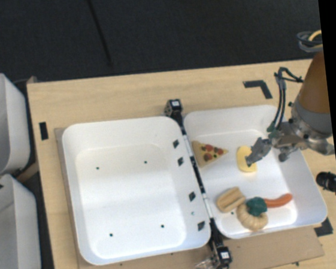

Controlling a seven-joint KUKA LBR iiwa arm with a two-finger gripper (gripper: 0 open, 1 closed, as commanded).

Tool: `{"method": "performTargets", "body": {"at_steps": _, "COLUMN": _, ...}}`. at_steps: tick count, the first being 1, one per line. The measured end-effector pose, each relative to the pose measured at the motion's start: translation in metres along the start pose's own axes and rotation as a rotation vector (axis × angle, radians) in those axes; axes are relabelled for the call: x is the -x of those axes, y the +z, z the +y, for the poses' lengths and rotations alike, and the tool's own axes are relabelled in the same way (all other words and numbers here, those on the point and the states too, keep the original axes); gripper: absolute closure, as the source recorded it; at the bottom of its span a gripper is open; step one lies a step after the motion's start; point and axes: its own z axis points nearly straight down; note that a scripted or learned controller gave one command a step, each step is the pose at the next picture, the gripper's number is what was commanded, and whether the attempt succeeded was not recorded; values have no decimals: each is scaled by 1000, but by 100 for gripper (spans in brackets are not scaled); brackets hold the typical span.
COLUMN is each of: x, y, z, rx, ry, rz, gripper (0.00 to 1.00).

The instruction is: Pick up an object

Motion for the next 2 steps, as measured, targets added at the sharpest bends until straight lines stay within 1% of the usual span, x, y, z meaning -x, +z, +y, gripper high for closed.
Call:
{"method": "performTargets", "body": {"at_steps": 1, "x": 47, "y": 151, "z": -29, "rx": -3, "ry": 5, "rz": 0, "gripper": 0}}
{"method": "performTargets", "body": {"at_steps": 2, "x": 84, "y": 145, "z": -4, "rx": 4, "ry": 2, "rz": -2, "gripper": 0}}
